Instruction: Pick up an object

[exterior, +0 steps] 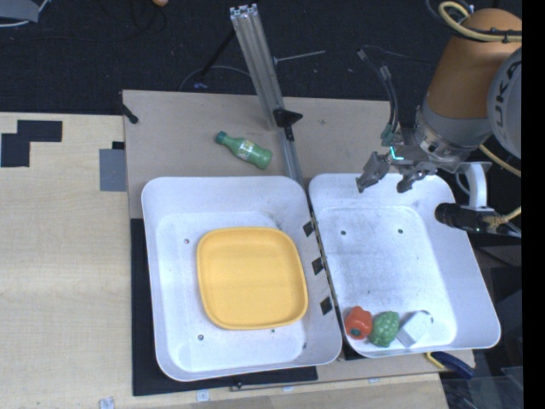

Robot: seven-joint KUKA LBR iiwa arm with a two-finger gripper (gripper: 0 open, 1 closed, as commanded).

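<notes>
right, here's what you've got on the bench. the gripper (390, 175) sits over the far rim of the right bin (464, 284), near its back-left corner, with the grey arm and its orange band (470, 58) coming in from the right. the two fingers look spread apart with nothing between them, so released, no grasp.

candidates for the pick are all bunched in the near corner of the right bin, well apart from the gripper:
- a red-orange pepper (358, 322), small, rounded, glossy, leftmost of the three, up against the bin's left wall
- a green lumpy piece (385, 328), bumpy surface, looks like a toy vegetable, touching the pepper on its right
- a small white-grey block (414, 328), boxy, pale enough that you can barely split it from the bin floor, just beside the green one

the left bin (166, 254) holds a yellow plate (252, 277), square with rounded corners, lying flat near the middle.

outside the bins, a green bottle (244, 149) with a pale label lies on its side on the board behind the left bin. a metal rail (262, 58) slants down toward the gap between the bins.
</notes>
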